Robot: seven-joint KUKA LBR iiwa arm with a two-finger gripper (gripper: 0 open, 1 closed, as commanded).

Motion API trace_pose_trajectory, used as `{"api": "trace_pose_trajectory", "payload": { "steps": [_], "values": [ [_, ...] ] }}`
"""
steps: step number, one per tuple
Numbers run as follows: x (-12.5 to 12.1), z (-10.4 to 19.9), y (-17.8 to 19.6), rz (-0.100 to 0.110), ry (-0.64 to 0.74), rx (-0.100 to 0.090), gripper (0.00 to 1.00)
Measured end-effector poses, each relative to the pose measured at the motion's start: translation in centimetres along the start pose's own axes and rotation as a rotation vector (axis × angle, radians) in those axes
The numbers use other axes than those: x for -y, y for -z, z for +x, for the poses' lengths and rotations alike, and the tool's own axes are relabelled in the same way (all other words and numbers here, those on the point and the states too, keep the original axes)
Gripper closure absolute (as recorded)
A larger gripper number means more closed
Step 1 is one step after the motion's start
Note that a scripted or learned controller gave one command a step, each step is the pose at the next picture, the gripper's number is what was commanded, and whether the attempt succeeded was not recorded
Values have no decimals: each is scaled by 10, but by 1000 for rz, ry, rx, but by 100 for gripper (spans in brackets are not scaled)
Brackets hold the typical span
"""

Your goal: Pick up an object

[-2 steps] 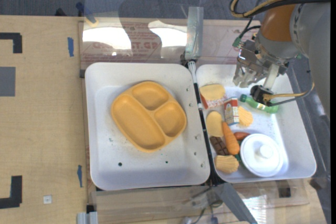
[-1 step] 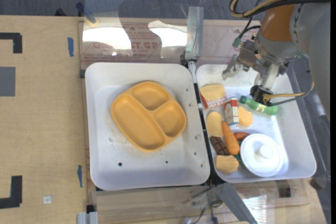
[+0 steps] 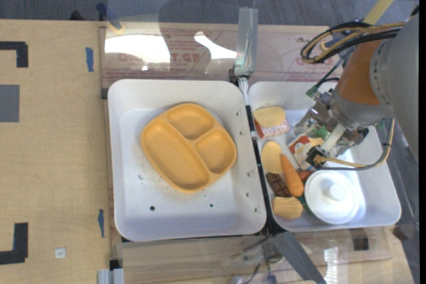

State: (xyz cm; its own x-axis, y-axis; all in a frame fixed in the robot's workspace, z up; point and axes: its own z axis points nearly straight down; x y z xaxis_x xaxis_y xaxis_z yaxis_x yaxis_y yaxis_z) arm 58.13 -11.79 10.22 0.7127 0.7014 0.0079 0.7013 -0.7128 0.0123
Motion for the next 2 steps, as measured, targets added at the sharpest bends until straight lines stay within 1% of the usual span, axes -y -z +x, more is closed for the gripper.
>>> {"api": "trace_pose_trajectory", "payload": {
  "steps": [1, 2],
  "values": [
    [1, 1, 9, 4, 0, 0, 100],
    [58, 32, 119, 11, -190, 4, 100]
  ]
}}
